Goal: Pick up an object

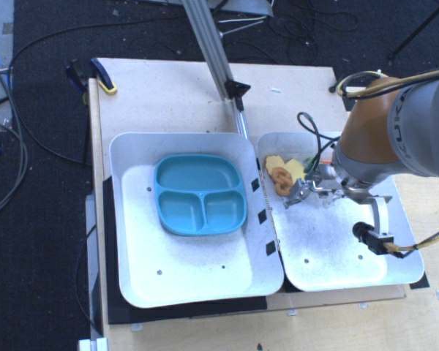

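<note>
A pale wooden bench [205, 86] stands on a dark floor strewn with black cables, and a slanted metal pole [208, 35] crosses its far side from the top of the camera view. Two shallow white bins sit side by side on the bench. The left bin [132, 269] holds a blue divided tray [201, 194], lying flat a little far of the bin's middle, with one long compartment on its far side and two smaller ones on its near side. The right bin [336, 262] holds a small cluster of objects in its far left corner: a yellow piece [276, 163] by the bin wall, a second yellow piece [295, 170] just to its right, and an orange-brown pretzel-shaped object [282, 179] touching them on the near side.

The grey arm with its orange band [369, 126] reaches in from the right over the right bin. Its gripper [296, 194] points left and sits just beside the pretzel-shaped object, on its near right side. Whether the fingers are spread or pressed together cannot be told from this angle. Nothing is visibly between them.
</note>
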Controlling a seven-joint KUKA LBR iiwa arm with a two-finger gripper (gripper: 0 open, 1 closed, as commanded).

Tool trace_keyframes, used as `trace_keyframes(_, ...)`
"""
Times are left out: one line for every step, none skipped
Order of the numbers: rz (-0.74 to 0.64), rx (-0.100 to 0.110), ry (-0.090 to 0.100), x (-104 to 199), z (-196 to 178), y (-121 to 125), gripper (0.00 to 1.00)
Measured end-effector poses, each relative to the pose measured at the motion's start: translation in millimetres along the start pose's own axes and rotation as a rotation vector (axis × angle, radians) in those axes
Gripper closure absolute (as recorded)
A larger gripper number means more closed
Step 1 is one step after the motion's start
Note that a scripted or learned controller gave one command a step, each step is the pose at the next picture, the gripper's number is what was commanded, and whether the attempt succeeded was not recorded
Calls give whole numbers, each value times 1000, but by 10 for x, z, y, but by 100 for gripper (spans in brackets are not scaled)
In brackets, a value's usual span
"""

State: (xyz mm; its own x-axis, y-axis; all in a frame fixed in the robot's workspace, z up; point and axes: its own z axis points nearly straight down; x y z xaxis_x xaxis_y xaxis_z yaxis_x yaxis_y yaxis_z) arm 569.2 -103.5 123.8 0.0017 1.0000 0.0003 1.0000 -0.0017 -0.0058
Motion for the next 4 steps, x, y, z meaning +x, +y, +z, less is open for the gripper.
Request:
trace_keyframes(0,-6,-1,4,-133,17,100)
trace_keyframes(-4,-10,-1,75,-650,-50,100)
trace_keyframes(-3,-11,-2,20,-1092,-54,100)
trace_keyframes(-4,-12,-2,10,-1709,15,100)
